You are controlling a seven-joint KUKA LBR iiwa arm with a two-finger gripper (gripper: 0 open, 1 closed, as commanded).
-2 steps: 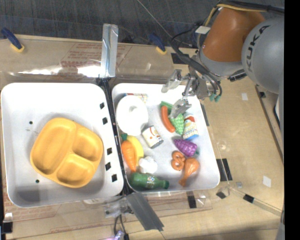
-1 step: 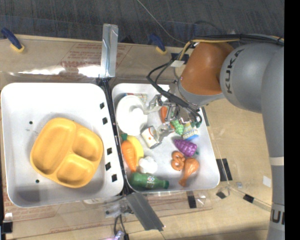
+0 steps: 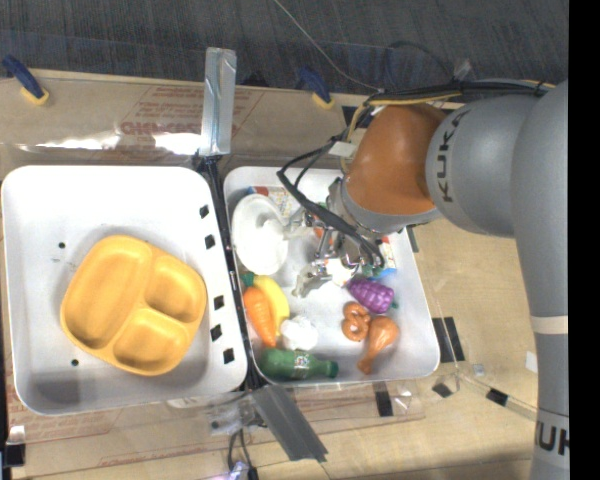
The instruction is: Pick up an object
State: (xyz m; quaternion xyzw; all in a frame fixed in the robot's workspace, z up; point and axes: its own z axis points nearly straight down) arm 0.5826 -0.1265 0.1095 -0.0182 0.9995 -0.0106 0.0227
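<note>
The right bin point(image 3: 420, 353) holds a white cup point(image 3: 257, 233), an orange carrot point(image 3: 261, 315), a yellow piece point(image 3: 274, 293), a green bottle point(image 3: 295, 365), purple grapes point(image 3: 371, 293), a brown pretzel point(image 3: 355, 321) and a brown drumstick point(image 3: 379, 339). My gripper point(image 3: 325, 265) hangs low over the middle of this bin, just left of the grapes and right of the cup. Its metal fingers point(image 3: 310, 278) point down toward the bin floor. I see nothing between them.
The left bin point(image 3: 30, 268) carries a yellow divided plate point(image 3: 132, 303). The grey arm with its orange band point(image 3: 395, 163) covers the right bin's upper right part. Black cables point(image 3: 300, 168) loop over the bin's top edge. A metal clamp point(image 3: 219, 103) stands between the bins.
</note>
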